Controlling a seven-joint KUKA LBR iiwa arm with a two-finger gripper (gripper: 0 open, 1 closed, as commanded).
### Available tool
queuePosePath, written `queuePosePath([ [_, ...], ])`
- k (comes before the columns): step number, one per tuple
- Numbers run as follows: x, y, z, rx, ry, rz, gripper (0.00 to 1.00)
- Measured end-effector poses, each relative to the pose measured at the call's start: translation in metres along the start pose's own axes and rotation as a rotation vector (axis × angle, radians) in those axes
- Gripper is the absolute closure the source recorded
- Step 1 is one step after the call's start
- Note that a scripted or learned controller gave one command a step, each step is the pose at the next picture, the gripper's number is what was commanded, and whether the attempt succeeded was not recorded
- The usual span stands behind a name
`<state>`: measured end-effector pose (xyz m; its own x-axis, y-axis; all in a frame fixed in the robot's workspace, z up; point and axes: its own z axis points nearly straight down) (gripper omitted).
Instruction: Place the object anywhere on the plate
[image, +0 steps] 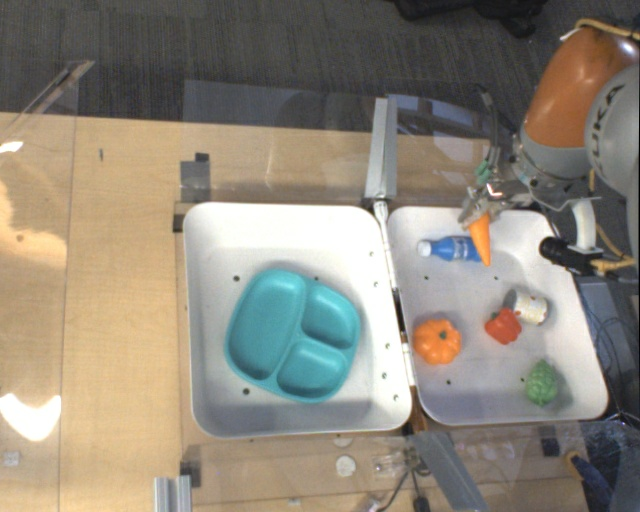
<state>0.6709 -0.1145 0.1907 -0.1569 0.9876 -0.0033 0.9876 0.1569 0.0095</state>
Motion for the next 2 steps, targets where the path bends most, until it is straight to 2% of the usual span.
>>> queuePosePath([
  [1,0.077,-0.063,-0.017,0.002,0.003,-0.061,1.00],
  [2,0.162,-0.062,0.004,0.003,0.004,0.078,1.00],
])
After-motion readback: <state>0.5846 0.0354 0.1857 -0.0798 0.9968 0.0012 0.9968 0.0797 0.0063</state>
